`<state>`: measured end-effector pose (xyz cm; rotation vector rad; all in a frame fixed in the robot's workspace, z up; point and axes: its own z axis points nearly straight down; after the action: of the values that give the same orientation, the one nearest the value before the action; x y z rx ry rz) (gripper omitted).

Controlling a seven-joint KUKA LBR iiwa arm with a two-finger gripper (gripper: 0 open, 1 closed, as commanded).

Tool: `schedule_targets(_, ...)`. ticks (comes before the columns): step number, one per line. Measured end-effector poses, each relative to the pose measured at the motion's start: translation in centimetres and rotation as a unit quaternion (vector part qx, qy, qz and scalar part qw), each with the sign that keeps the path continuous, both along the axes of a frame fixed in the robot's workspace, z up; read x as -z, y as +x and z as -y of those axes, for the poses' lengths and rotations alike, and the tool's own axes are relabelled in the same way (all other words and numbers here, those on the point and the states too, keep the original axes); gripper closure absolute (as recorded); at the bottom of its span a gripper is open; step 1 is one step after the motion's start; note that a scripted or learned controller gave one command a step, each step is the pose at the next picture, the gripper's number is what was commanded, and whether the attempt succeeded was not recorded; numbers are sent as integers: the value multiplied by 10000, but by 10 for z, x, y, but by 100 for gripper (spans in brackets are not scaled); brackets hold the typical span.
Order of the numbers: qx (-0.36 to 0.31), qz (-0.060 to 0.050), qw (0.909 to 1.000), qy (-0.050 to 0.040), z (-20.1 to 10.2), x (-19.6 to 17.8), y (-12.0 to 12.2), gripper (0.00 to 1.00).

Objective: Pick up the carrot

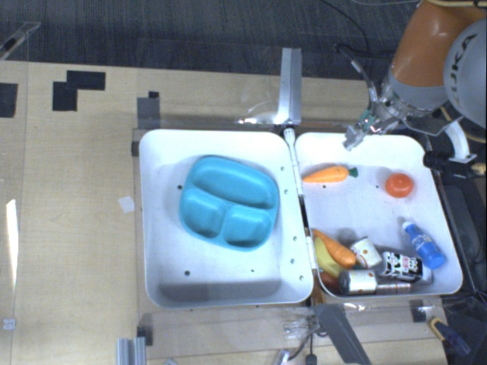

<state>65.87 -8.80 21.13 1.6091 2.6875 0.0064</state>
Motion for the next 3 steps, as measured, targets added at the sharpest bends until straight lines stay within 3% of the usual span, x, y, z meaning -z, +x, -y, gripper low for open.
schedule_targets(1,-3,-5,10000,1,0,1,0,0)
schedule_targets(2,-506,-13,9987,-2,15,114,3,0)
schedule_targets(3,-440,-134,9989,65,74,125,9,0)
